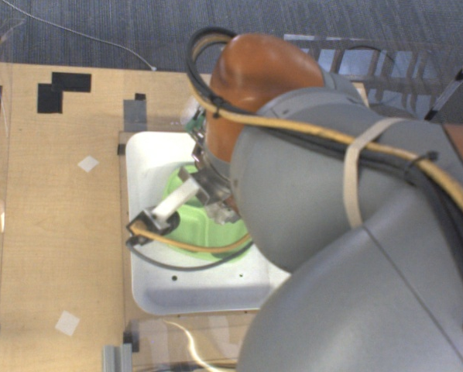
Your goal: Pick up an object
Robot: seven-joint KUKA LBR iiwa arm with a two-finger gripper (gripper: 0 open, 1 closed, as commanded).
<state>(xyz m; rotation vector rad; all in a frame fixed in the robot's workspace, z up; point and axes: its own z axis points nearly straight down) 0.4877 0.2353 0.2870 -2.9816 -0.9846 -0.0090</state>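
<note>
White bin (150,285) holds a green object (186,227), partly hidden.

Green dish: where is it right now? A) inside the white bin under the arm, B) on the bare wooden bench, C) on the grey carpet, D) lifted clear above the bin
A: the green dish lies on the floor of the white bin, partly covered by the arm.

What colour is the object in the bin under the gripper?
Light green, lying in the white bin, seen in the camera view.
</note>
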